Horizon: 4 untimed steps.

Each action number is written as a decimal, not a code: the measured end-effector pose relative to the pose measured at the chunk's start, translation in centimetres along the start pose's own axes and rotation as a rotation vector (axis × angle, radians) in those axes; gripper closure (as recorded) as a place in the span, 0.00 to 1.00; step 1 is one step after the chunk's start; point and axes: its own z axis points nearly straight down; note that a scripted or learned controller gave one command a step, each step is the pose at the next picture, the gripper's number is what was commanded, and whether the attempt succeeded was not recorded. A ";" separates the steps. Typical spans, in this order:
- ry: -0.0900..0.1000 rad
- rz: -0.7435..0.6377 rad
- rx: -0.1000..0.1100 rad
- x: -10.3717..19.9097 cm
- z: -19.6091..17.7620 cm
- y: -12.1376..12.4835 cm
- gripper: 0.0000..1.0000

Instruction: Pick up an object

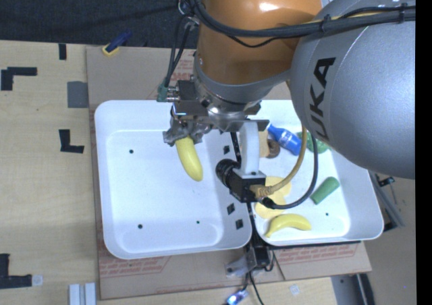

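Observation:
A yellow banana point(190, 160) hangs tilted above the left bin point(135, 243), near its upper right part. Its top end sits between the dark fingers of my gripper point(183, 136), which is shut on it. The big orange and grey arm comes in from the right and hides the upper middle of both bins.
The right bin point(361, 233) holds a second yellow banana point(289, 223), a green cylinder point(325, 189), a blue object point(285, 139), a flat yellow piece point(278, 187) and a small brown item point(272, 151). A cable unit point(237, 179) hangs over the divide between the bins.

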 end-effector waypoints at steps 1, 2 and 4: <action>-0.009 0.001 0.018 2.2 10.9 -0.3 1.00; 0.000 0.001 0.000 1.8 0.6 1.3 1.00; -0.006 -0.001 0.014 3.1 11.8 -0.2 1.00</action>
